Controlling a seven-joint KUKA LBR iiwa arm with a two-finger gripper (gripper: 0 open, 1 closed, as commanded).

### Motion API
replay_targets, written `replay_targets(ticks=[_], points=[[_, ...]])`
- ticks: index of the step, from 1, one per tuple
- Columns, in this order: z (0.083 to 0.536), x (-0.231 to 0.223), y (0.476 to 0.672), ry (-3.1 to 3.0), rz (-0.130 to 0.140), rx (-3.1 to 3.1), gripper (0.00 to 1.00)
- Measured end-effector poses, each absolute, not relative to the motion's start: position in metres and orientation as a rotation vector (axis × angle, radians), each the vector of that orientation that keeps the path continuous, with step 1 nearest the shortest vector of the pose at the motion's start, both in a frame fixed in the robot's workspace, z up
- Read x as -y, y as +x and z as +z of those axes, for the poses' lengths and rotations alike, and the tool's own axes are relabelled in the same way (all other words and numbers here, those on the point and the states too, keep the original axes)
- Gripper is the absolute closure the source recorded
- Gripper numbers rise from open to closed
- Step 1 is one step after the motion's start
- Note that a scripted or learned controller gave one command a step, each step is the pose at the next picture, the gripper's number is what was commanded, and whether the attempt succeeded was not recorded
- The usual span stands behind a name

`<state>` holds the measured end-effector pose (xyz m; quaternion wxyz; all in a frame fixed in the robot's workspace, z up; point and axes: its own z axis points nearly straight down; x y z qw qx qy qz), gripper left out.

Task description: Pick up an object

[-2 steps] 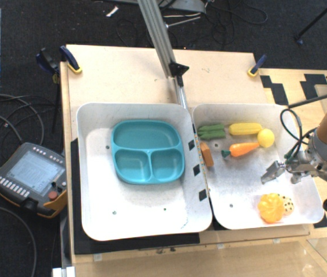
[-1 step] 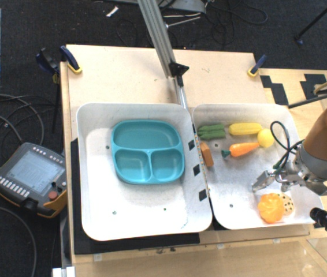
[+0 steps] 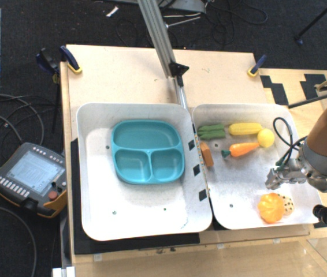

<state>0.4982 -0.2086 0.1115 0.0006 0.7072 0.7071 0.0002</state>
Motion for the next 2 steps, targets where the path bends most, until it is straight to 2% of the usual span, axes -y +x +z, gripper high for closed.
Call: replay_targets(ticks=[2], points=[[0.229, 0.206, 0.517, 2.211, 0.005, -2.221, 1.0]])
